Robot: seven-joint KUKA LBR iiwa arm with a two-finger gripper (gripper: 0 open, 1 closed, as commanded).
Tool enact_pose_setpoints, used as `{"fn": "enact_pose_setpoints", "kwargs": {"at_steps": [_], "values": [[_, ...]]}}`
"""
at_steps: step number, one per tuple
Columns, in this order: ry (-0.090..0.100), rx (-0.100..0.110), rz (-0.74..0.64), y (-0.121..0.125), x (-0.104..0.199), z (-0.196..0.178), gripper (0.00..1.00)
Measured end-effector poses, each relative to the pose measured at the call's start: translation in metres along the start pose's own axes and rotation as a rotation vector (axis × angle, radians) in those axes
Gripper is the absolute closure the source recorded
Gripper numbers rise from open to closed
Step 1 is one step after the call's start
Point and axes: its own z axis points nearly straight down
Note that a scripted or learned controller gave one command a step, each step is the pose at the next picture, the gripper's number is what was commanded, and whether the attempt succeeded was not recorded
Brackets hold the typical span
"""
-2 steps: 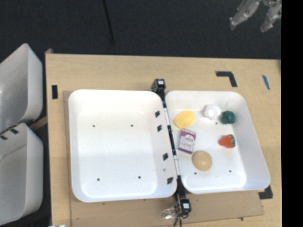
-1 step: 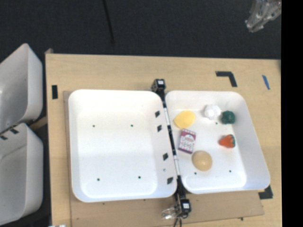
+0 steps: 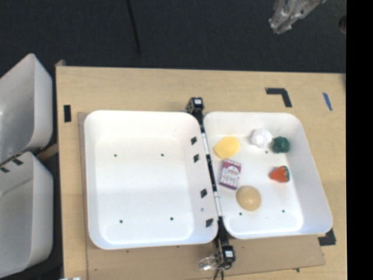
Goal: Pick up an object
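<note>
White right bin (image 3: 309,214) — objects, fingers (image 3: 287,17) well apart

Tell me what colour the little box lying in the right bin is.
Purple with a white patch, seen in the camera view: the little box near the right bin's left wall.

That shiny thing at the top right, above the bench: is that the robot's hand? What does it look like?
Yes, that is the gripper. From this slanted overhead view it looks like a small cluster of pale grey, metallic parts, narrowing toward its lower tip, bright against the dark floor. It is too small and blurred to make out cables or markings.
</note>
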Motion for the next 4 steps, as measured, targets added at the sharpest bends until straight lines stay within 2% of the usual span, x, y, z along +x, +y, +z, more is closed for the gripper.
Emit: {"fn": "enact_pose_setpoints", "kwargs": {"at_steps": [1, 2, 3, 4], "values": [[0.003, 0.008, -0.005, -0.033, 0.094, 0.056, 1.0], [0.003, -0.003, -0.003, -0.038, 0.171, 0.019, 1.0], [0.003, -0.002, -0.004, -0.038, 0.254, -0.003, 1.0], [0.0, -0.001, 0.003, -0.035, 0.261, -0.001, 1.0]]}}
